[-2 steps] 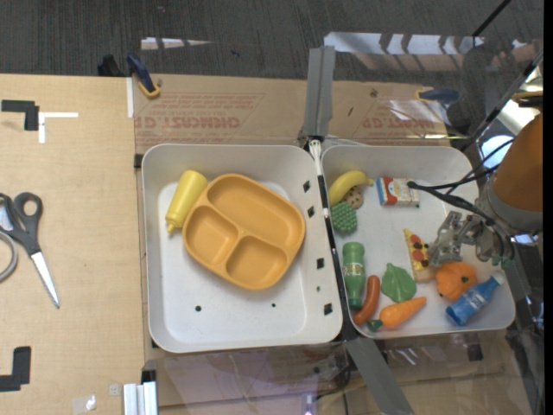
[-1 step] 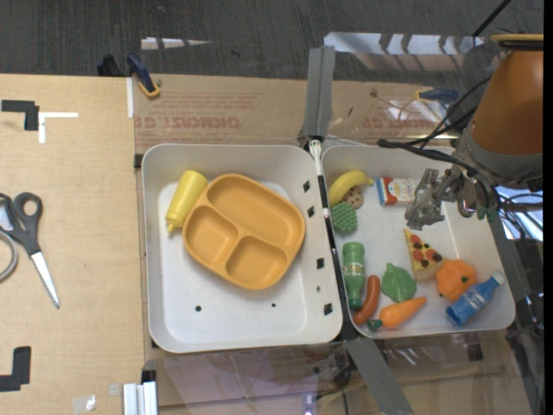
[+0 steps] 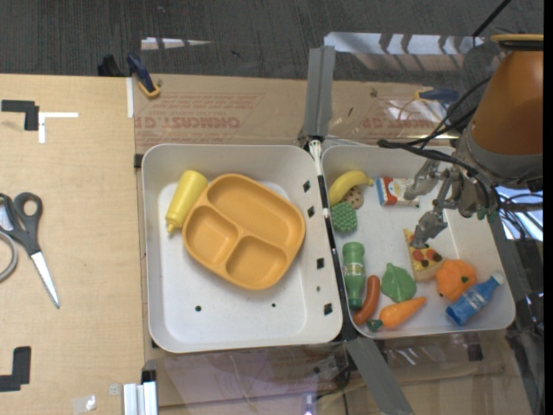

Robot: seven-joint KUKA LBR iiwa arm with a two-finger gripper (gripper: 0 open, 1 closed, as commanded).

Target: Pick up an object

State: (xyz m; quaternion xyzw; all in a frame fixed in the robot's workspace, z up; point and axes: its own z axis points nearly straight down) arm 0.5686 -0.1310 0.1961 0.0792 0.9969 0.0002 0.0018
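Two white bins point(image 3: 164, 318) on cardboard-covered bench point(image 3: 69, 232); scissors point(image 3: 30, 240) at left.

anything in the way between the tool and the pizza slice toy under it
Nothing visible blocks it. The tool hangs over the right bin, right above the pizza slice. The orange pumpkin toy sits close on the slice's right and the green leaf on its left, so the sides are crowded.

Glossy orange plastic tray point(image 3: 244, 230) in smooth white bin point(image 3: 164, 318); matt wooden bench point(image 3: 69, 232); metal-bladed scissors point(image 3: 33, 247).
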